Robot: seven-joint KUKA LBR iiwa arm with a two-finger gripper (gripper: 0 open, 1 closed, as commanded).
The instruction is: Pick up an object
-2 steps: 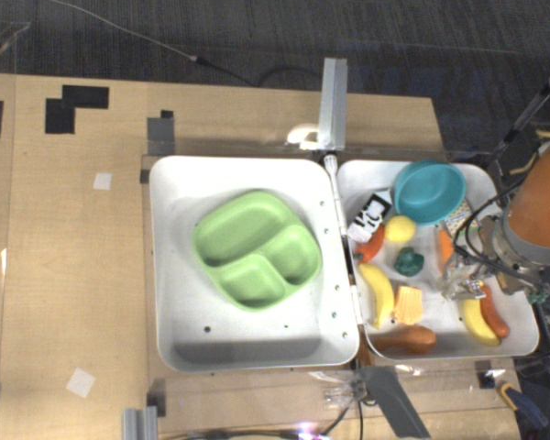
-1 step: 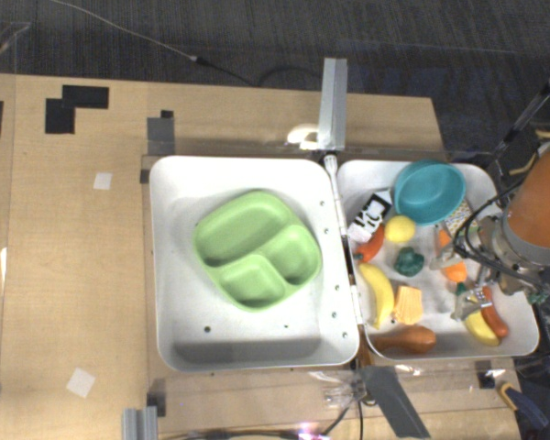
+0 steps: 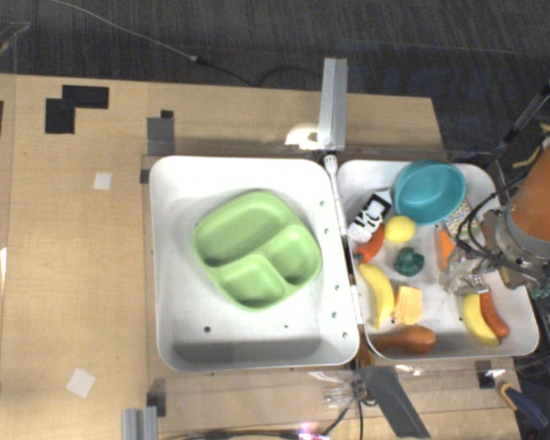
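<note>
Nearest the camera, along the front wall of the right bin [image 3: 522, 345], a brown sausage-shaped toy [image 3: 405, 339] lay lengthwise. Toward the right of that bin's front stretch, a banana [image 3: 478, 320] lay with a red hot-dog-like piece [image 3: 495, 319] touching its right side. Just behind those two, the gripper [image 3: 465, 280] hung low over the bin floor, its metal tip close above the banana's upper end; whether it was apart or together could not be told, and nothing could be seen caught in it. The grey arm [image 3: 518, 236], with its orange band [image 3: 543, 200], reached in over the bin's right wall.

Left of the gripper lay a yellow wedge like a slice of cheese [image 3: 408, 304], and beside that, against the bin's left wall, a second banana [image 3: 378, 291]. Behind the wedge sat a small dark green lump [image 3: 408, 262], then a lemon [image 3: 400, 230] with a red pepper-like piece [image 3: 373, 243] at its left and a black-and-white card [image 3: 370, 213] beyond that. An orange carrot-like piece [image 3: 446, 246] lay just behind the gripper. At the far end of the right bin a teal bowl [image 3: 429, 192] stood upright.

In the left bin [image 3: 179, 337], well apart from the gripper, a green divided plate [image 3: 257, 247] rested near the middle.
</note>
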